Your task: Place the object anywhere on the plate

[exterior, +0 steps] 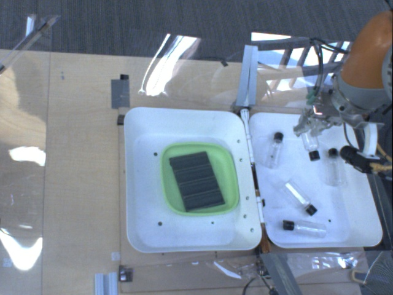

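Observation:
A green plate [231, 176] lies in the left bin [141, 183] with a dark grey ridged block [196, 181] on its middle. Several clear vials with black caps lie in the right bin [356, 226]. My gripper [311, 128] hangs over the far part of that bin, and one vial [311, 147] sits right at its tip. The view does not settle whether that vial is gripped or only lying in the bin.
Other vials lie at the bin's left [274, 148], right [333, 168], centre [299, 197] and front [305, 227]. A grey post [248, 78] stands behind the seam between the bins. A black cable [356, 158] hangs beside the wrist.

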Controlling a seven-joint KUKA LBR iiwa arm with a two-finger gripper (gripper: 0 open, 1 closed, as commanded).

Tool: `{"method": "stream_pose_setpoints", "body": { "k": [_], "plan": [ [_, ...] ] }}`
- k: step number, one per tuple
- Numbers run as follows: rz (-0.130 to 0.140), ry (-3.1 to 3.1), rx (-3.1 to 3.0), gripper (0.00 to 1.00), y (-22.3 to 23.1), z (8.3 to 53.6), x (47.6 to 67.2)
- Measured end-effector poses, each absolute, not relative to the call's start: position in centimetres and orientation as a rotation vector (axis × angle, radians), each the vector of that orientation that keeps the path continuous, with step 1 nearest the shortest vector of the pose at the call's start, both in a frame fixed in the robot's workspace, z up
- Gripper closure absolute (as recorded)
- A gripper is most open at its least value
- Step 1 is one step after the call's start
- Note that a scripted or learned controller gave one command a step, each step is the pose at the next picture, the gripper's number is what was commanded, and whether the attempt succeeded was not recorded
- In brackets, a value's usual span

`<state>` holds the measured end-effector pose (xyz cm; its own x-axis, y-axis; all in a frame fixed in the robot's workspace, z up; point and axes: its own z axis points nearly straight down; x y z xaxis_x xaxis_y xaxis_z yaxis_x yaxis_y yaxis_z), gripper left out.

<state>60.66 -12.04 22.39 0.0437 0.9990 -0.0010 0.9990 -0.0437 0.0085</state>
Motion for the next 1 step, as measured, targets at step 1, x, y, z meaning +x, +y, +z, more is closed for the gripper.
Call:
{"method": "stream_pose_setpoints", "body": {
  "k": [1],
  "plan": [
    [0.006,2.382,2.043,1.0,-5.85,18.52,57.05]
  ]
}}
